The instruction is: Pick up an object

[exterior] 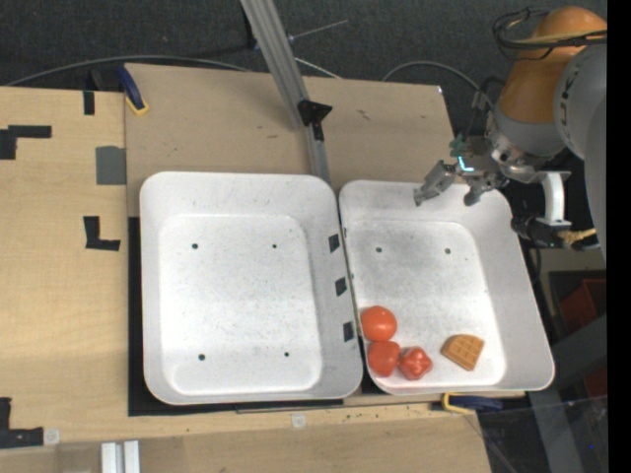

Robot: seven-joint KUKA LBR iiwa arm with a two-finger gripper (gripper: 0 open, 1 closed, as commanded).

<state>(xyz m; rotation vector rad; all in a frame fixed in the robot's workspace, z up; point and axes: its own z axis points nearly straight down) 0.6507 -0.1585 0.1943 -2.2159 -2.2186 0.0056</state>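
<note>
Right bin far rim, arm's spread, empty jaws above it.

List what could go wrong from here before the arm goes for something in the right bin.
1. The three red pieces sit bunched at the near end of the right bin; closing on one would likely nudge its neighbours.
2. They lie close to the bin's left wall, so a finger may strike it.
3. The gripper hangs open over the far rim, well away from them and the waffle-like piece; a long reach may land off target.
</note>
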